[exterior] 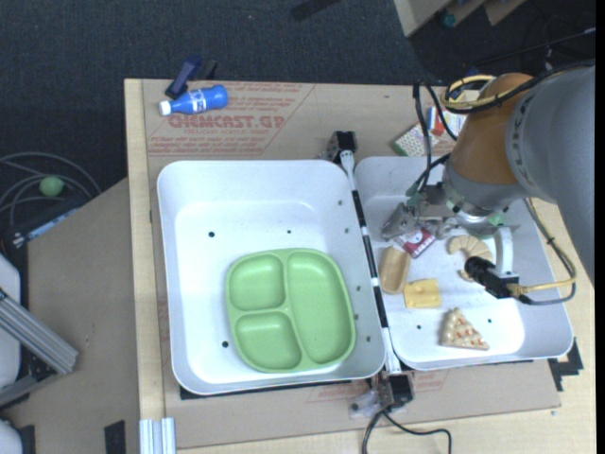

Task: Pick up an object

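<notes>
The right bin (529, 334) holds several toy foods: a tan bread piece (393, 270), a yellow cheese block (423, 294), a pizza slice (462, 331), a pale curved piece (466, 245) and a small red-and-white item (420, 243). My gripper (413, 220) is low in that bin's upper left part, just above the red-and-white item. The grey arm with its orange band (487, 140) reaches in from the upper right and covers the bin's back.
The left bin (189, 253) holds a green three-compartment plate (286, 307). A blue-and-white bottle (194, 100) lies on the cardboard behind the left bin. A black cable (515, 291) runs across the right bin's right side.
</notes>
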Motion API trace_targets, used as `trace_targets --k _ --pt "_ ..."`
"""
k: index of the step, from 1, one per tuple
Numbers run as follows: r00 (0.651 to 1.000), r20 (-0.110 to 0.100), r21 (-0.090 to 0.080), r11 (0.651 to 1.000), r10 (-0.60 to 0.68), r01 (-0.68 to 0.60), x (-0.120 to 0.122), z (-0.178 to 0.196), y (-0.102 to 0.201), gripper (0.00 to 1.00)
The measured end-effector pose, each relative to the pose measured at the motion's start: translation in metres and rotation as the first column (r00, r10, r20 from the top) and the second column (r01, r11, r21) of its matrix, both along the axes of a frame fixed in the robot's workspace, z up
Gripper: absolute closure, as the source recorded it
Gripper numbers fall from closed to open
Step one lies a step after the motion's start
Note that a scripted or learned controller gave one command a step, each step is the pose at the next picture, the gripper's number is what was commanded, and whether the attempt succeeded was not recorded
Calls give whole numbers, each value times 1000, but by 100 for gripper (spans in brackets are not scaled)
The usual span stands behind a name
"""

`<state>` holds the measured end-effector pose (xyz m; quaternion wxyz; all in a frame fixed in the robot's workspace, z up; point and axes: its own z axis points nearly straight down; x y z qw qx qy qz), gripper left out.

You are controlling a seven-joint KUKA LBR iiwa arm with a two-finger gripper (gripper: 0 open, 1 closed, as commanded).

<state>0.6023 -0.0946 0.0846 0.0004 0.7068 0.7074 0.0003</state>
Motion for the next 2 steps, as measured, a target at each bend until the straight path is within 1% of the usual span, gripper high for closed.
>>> trace_targets --k 1,2 --pt "1000 1 0 1000 0 0 0 10 0 100" --pt "1000 0 1 1000 1 -1 -29 101 59 100"
